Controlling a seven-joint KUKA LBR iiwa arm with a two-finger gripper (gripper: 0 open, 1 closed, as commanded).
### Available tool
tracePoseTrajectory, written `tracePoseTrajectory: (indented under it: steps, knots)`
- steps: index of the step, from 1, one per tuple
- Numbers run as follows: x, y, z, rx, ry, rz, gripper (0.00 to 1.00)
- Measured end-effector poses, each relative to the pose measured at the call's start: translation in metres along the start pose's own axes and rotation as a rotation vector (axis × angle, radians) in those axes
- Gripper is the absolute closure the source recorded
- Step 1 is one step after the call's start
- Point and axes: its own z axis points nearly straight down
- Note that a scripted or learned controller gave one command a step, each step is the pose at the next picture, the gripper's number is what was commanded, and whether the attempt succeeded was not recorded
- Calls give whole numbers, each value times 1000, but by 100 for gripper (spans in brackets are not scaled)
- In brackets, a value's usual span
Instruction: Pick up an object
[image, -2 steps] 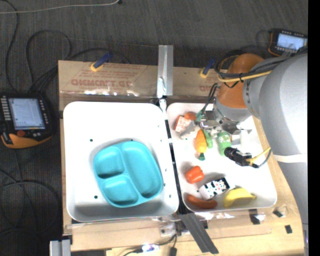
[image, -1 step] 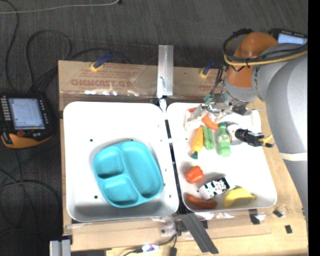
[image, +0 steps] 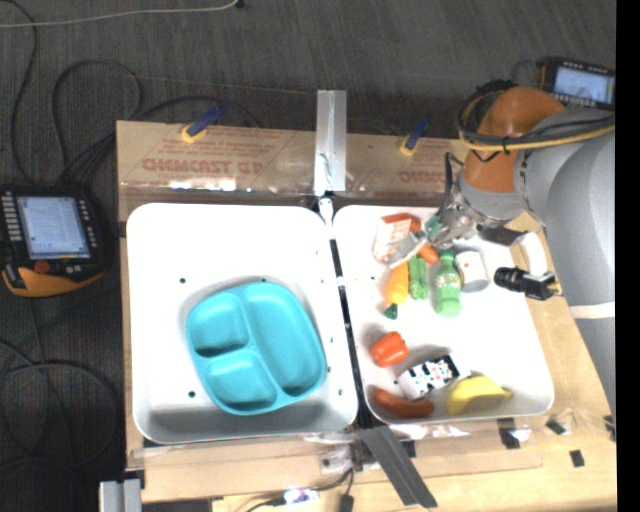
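My gripper (image: 441, 229) hangs low over the back of the right bin (image: 530, 340), just right of a clear packet with a red label (image: 393, 236). Directly below it lie a small orange-red piece (image: 429, 254), a green bottle (image: 447, 286) and a white cylinder (image: 471, 270). An orange-yellow vegetable (image: 398, 283) and a green one (image: 418, 281) lie side by side to the left of the bottle. Nothing visibly sits in the gripper.
Toward the front of the right bin lie a red pepper (image: 390, 348), a black-and-white box (image: 428, 375), a yellow banana (image: 476, 394) and a red sausage (image: 403, 404). The left bin (image: 160, 250) holds a blue divided tray (image: 257, 346). A pendant (image: 47, 237) sits far left.
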Motion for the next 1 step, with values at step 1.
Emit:
tracePoseTrajectory:
  steps: [1]
  knots:
    - [-1, 1, -12, -3, -6, -1, 100]
